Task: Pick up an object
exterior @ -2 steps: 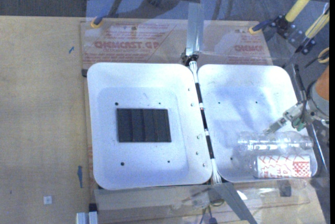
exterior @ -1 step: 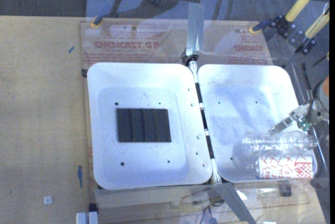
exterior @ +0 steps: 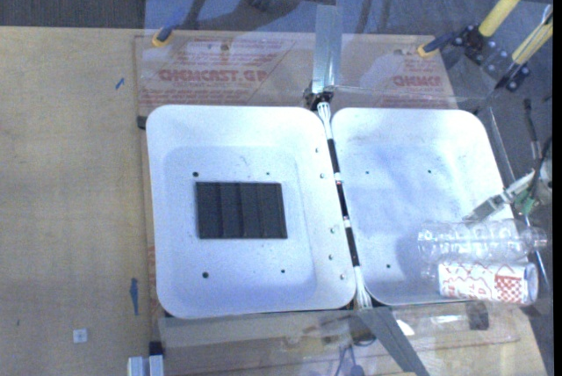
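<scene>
two shallow white bins sit side by side on the wooden bench. the left bin holds a dark ribbed rectangular pad lying flat near its middle, its long side running left to right. the right bin holds two things in its lower right corner: a clear plastic bottle lying on its side, and just below it a red-and-white patterned can, also on its side and touching or nearly touching the bottle. both lie against the bin's right and lower walls. a thin metal-looking piece reaches in at the right edge just above the bottle; whether it belongs to the gripper, and how any gripper stands, i cannot tell. clear sheets with red lettering stand behind the bins.
</scene>
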